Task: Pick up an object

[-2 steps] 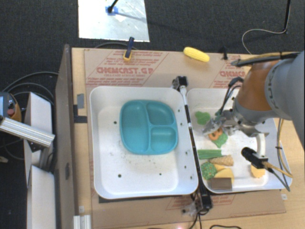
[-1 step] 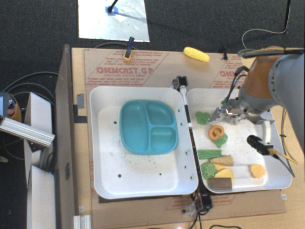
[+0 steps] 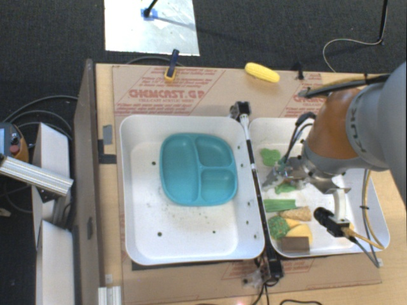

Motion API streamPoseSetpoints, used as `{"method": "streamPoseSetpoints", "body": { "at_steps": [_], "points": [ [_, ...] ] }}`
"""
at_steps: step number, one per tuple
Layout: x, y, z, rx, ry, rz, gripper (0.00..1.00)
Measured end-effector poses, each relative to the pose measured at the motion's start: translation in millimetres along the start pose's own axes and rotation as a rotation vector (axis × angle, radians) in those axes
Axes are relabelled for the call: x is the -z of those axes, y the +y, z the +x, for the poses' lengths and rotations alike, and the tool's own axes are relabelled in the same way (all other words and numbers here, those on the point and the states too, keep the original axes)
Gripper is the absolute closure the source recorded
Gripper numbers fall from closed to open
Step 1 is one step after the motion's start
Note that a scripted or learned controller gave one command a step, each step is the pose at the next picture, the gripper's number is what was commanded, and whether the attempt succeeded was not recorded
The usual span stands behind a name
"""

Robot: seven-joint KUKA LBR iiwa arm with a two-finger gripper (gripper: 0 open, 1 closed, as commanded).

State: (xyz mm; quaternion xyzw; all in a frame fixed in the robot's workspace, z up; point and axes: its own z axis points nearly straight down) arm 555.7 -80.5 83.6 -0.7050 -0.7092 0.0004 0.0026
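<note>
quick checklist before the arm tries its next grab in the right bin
1. End effector over the right bin: ok, it sits low at the bin's left side.
2. Object between its fingers: cannot tell, the wrist hides them.
3. Targets within reach: ok, green pieces lie beside it, and a green stick, a yellow block and a brown block lie nearer the bin's front.
4. Clutter near the grasp: not ok, the pieces crowd together along the divider.
5. Left bin's teal tray: ok, apart from the arm.
6. Cable trailing across the right bin: not ok, snag risk.
</note>
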Motion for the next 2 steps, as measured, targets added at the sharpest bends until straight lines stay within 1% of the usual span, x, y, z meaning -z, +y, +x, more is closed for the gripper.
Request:
{"method": "streamPoseSetpoints", "body": {
  "at_steps": [1, 2],
  "points": [
    [11.9, 3.6, -2.8, -0.002, -0.002, -0.008, 1.00],
    [106.2, 8.1, 49.2, 0.004, -0.001, -0.016, 1.00]
  ]
}}
